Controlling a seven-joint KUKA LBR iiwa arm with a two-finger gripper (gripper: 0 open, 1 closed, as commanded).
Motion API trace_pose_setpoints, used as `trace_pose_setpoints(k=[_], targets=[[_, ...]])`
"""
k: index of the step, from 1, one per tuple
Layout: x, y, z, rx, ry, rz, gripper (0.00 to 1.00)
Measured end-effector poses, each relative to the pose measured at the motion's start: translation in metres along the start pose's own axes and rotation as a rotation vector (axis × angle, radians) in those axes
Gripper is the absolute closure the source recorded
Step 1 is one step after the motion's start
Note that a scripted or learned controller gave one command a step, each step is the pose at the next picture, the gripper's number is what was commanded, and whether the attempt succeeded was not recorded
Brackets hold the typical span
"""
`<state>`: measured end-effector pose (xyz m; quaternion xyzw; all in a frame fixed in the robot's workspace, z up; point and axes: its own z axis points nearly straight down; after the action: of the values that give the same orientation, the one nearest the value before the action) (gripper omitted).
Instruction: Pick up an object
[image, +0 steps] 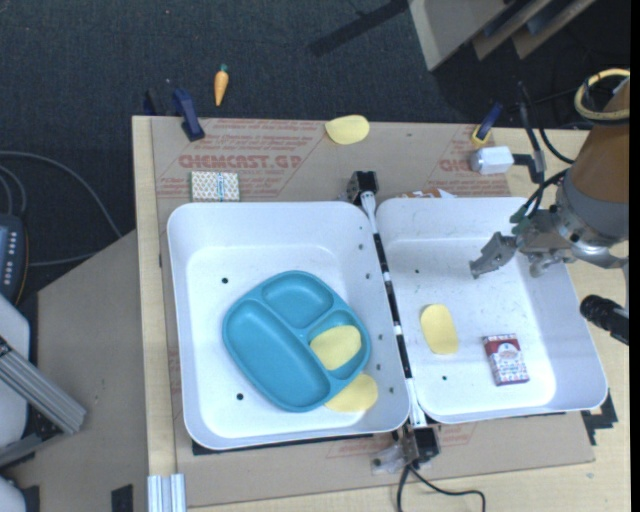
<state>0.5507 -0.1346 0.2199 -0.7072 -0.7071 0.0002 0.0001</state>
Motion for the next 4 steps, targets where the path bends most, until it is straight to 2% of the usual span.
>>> trace_pose_setpoints(k=[1,2,3,4], targets=[[-0.053,-0.026,0.019,0.002,0.000,0.001,0.00],[-0.040,-0.052,0.136,0.000,0.000,0.000,0.00],[-0.040,-0.052,0.126,-0.002,-0.001,0.001,1.00],[0.031,-0.040,0.135,0.000,0.002,-0.002,1.00]])
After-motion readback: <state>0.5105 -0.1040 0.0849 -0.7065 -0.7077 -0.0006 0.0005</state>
